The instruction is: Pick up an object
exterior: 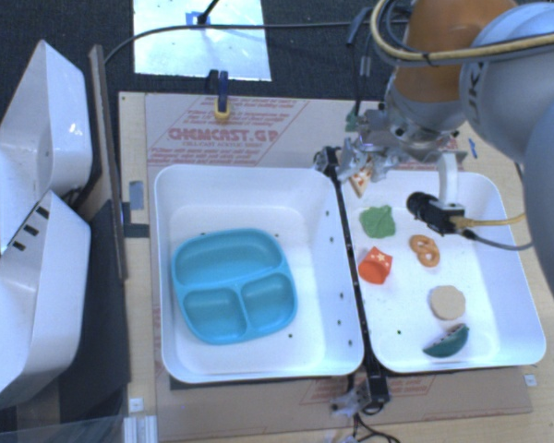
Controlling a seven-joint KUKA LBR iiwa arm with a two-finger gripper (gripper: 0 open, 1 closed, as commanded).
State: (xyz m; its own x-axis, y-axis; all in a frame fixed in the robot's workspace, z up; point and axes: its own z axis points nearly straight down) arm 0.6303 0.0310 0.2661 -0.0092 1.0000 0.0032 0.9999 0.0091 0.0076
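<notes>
On the bench, the right bin [526,330] holds a pretzel [425,249]; gripper [362,175] state cannot be told; it should be centred before descent.

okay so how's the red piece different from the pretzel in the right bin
The red piece is a blocky chunk with pale spots; the pretzel is a flat orange-brown twist with holes. The red piece lies by the divider, the pretzel nearer the bin's middle. Both lie loose in the right bin.

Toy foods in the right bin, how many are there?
5: green leaf at the top, pretzel right of it, red piece, tan cookie, green slice nearest. The arm may hide more.
</notes>
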